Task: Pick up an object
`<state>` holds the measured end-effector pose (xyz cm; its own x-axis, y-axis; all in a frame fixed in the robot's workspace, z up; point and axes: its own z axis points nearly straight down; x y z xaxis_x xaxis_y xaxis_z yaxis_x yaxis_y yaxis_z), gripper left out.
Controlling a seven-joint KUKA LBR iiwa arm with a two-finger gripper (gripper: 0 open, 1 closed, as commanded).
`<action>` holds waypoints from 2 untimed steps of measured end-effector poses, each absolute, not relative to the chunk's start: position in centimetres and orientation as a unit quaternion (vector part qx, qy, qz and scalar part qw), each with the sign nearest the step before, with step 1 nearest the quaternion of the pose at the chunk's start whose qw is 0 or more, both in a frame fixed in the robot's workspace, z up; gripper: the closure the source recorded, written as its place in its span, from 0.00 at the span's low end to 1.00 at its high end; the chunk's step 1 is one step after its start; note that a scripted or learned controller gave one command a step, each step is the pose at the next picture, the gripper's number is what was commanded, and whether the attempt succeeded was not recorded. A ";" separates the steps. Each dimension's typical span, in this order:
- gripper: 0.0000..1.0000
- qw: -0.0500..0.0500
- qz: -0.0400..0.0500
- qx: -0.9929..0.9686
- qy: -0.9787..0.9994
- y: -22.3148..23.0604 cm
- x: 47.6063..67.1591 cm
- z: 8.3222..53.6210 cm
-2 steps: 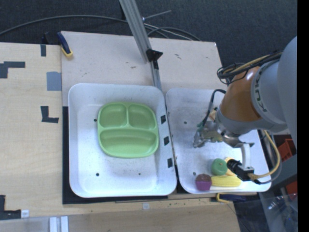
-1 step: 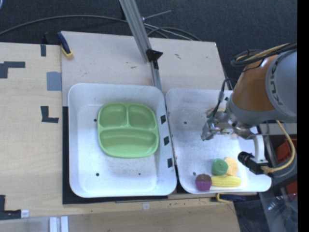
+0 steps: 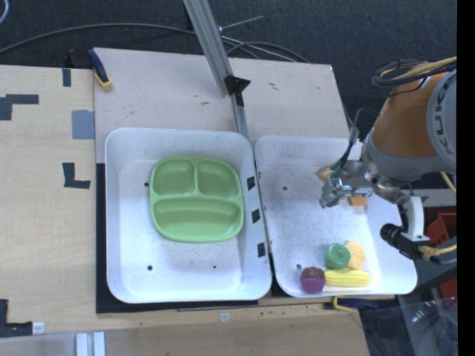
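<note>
Toy foods — green piece (image 3: 338, 255), yellow corn (image 3: 346, 278), purple piece (image 3: 312, 279) — clustered at lower right of the right bin (image 3: 297, 213); gripper (image 3: 332, 196), just above them, grip state untellable, should descend centred over one piece.

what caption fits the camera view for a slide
KUKA arm's tool hovering in the right bin above a cluster of toy food, with a green divided plate in the left bin.

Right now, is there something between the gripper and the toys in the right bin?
Nothing visible. The gripper hangs over bare floor of the right bin. The toys, a green ring, yellow corn and purple piece, lie apart from it at the bin's near edge.
</note>
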<state>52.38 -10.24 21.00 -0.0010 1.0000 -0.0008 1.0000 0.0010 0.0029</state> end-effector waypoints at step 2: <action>1.00 -0.001 0.000 0.705 0.710 -4.6 54.1 23.6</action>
